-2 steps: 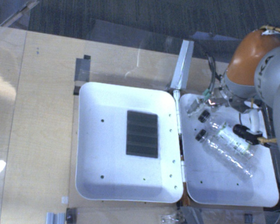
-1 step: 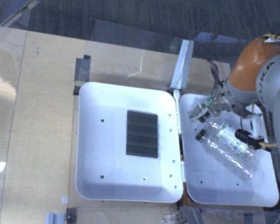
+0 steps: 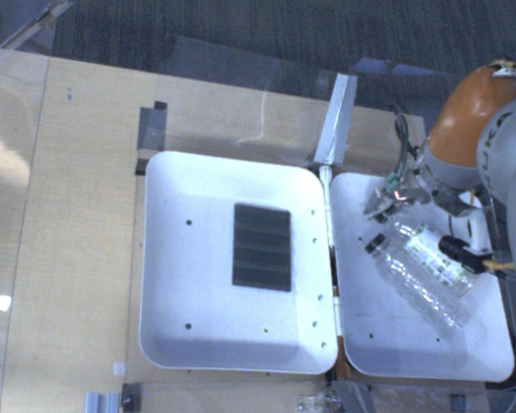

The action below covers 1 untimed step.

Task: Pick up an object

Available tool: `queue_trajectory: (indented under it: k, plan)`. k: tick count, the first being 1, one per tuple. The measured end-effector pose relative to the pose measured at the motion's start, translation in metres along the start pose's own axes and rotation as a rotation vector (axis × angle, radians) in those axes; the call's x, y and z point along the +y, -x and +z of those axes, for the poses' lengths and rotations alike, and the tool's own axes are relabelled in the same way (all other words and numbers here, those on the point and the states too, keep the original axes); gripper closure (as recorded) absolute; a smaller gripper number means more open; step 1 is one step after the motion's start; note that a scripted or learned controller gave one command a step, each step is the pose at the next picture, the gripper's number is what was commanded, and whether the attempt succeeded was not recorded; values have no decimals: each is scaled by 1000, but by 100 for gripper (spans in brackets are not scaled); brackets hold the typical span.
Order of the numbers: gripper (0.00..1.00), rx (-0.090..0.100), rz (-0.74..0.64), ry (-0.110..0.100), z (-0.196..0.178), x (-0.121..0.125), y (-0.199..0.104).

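A clear plastic bottle lies on its side in the right bin, its dark cap pointing toward the bin's left wall. My gripper hangs low over the back left part of that bin, just behind the cap end of the bottle. Nothing visible is held in it. A flat black ribbed block rests in the middle of the left bin.
The grey arm with its orange band comes in from the upper right and covers the right bin's far corner. A metal divider post stands behind the seam between the bins. Wooden bench surface spreads to the left.
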State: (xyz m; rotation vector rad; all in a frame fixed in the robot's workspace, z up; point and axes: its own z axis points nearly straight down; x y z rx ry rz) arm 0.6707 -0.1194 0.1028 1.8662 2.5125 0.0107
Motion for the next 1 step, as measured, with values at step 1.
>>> queue_trajectory:
  k: [1]
  plan:
    - [100, 3, -13, -5, -84, 12, -38]
